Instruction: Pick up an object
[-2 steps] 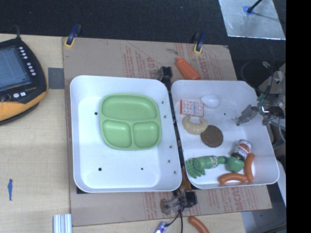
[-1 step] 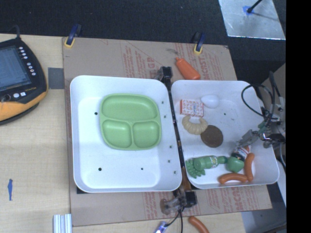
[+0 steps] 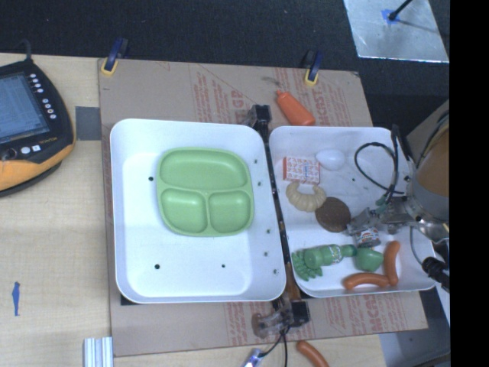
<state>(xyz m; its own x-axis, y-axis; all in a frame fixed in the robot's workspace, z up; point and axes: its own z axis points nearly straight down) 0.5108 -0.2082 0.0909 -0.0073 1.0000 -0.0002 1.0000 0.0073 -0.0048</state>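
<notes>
- The green divided plate (image 3: 205, 190) is sitting alone in the left bin (image 3: 130, 228), well away from the action.
- Toys are crowding the right bin (image 3: 367, 137): a brown cookie (image 3: 333, 214) and a green bottle (image 3: 325, 257) are lying just beside the gripper (image 3: 370, 225).
- The gripper is hanging low there; I cannot tell how its fingers are standing, so it may be nudging neighbours or closing on nothing.

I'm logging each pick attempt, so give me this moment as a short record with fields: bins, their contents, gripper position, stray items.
left bin: shallow white bin holding a light green three-compartment plate
right bin: shallow white bin with a small red-and-white carton, white egg shape, beige ring-shaped pastry, brown round cookie, green bottle, two orange sausages
gripper: two-finger gripper low over the right bin's right half, beside the cookie
stray items: orange carrot-like toy on cardboard behind the bins
</notes>
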